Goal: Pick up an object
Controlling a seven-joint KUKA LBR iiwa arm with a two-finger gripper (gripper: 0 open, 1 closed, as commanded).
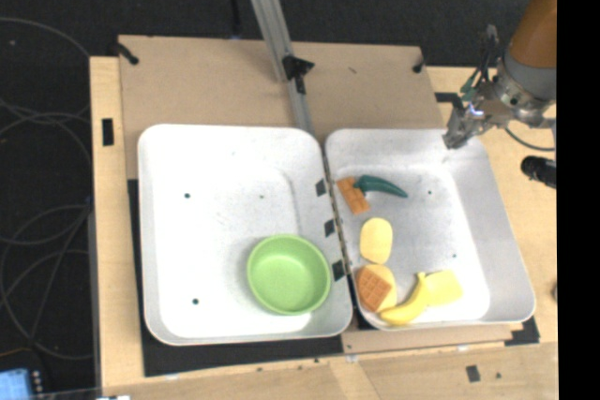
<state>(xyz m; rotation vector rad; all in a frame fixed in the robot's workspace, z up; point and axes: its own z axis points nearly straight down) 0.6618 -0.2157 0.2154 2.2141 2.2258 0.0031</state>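
Two white bins sit side by side: the left bin point(187, 164) holds one green bowl point(289, 274); the right bin point(469, 229) holds one green pepper point(381, 186), one orange block point(352, 195), one pale yellow piece point(376, 240), one waffle point(375, 286), and one banana point(409, 304).

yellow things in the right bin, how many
3: a pale yellow oval piece mid-bin, a banana at the near edge, and a yellow block touching the banana's right end.
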